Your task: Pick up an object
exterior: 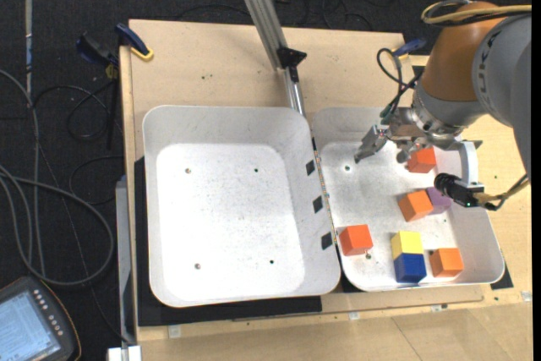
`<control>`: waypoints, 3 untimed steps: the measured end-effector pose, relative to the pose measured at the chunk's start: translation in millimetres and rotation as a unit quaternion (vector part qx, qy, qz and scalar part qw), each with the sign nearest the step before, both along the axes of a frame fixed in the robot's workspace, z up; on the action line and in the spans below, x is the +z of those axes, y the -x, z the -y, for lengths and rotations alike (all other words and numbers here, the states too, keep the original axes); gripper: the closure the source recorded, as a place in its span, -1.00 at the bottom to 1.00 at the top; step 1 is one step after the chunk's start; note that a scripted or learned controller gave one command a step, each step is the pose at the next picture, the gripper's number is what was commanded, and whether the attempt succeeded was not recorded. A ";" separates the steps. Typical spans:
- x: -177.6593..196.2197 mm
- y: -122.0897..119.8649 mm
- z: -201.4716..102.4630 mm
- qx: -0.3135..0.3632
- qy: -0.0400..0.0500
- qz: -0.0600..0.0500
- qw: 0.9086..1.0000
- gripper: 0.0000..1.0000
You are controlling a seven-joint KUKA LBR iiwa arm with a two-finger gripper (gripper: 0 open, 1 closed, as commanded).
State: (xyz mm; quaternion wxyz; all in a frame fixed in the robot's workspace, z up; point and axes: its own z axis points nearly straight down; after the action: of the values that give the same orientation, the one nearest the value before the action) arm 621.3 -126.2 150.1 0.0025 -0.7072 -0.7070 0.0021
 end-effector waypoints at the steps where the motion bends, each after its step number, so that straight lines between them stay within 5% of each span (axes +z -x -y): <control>1: -54.0 1.4 -0.7 0.000 0.000 0.000 1.000 -1.00; 2: -39.7 -0.8 -0.2 0.000 0.000 0.004 1.000 1.00; 3: 22.5 -8.7 2.4 0.001 0.001 0.007 1.000 1.00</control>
State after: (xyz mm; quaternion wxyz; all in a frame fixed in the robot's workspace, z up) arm 629.9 -128.6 172.6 -0.0033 -0.7064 -0.7078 -0.0021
